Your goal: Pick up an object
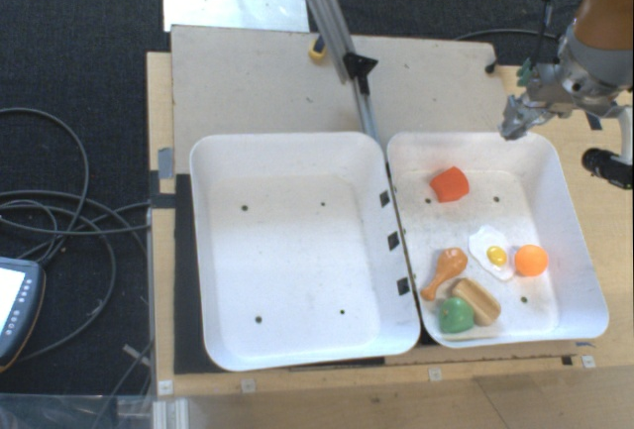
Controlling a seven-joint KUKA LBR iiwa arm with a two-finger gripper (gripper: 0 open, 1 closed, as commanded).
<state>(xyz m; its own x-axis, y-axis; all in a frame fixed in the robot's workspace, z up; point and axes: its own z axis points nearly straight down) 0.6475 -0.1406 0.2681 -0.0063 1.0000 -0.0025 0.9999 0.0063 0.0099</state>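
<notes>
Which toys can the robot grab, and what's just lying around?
For the job: gripper, red block, fried egg, orange ball, drumstick, bread roll, green ball.

Lying about: black cables, tablet, metal pole.

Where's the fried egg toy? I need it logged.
The fried egg lies in the right bin, toward its near right side, between the chicken drumstick and the orange ball.

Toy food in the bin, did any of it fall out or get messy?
Nothing stands out. The red block, fried egg, orange ball, drumstick, bread roll and green piece all lie inside the right bin. The claw hangs above its far rim.
</notes>
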